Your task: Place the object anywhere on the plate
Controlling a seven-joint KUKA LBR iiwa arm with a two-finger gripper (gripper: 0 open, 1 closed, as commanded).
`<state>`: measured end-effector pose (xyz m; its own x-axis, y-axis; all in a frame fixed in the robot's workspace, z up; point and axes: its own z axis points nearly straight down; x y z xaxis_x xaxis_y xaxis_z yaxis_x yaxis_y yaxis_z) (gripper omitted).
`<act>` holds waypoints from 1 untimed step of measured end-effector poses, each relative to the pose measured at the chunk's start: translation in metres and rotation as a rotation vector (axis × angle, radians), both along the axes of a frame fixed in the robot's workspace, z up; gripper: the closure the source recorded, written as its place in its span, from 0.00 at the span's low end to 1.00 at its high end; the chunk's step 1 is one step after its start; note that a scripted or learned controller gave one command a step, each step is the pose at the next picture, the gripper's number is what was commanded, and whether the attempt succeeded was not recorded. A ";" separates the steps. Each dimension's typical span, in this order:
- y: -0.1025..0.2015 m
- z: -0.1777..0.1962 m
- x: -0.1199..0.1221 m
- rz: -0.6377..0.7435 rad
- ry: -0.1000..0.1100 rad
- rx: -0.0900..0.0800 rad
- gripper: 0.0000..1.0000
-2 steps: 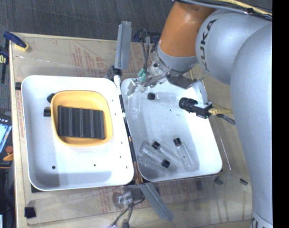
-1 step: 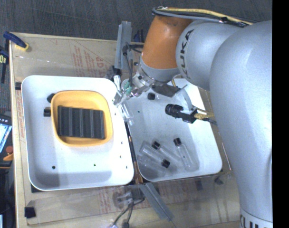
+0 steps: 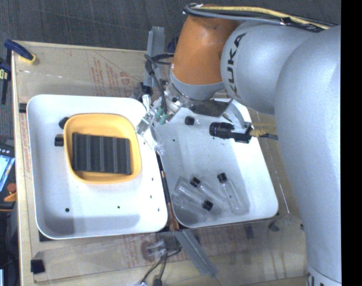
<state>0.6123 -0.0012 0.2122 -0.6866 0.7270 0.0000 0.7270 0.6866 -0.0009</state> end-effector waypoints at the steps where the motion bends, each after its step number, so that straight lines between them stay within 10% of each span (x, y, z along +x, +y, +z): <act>1: 0.012 0.005 -0.002 0.298 0.001 0.000 1.00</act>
